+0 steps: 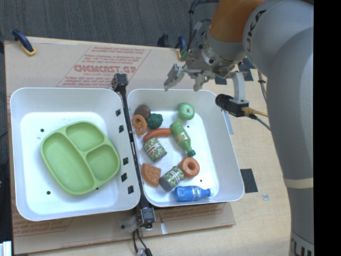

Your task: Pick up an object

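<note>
1. Hovering above the far rim of the right bin, the gripper looks spread w/ nothing between its fingers; we'd call this the approach step, no object picked yet.
2. Next move, as we judge it: choose one item, come down over it & close. The green apple lies nearest the gripper, in the right bin's far part, and sits fairly apart from its neighbours (prob. the easiest target).
3. Right bin holds the candidates: apple, green bottle, a sausage beside it, two orange donuts, a waffle, two small cans, a blue bottle at its near wall.
4. Left bin, touching the right bin's left side, holds a green divided plate, its compartments bare.
</note>
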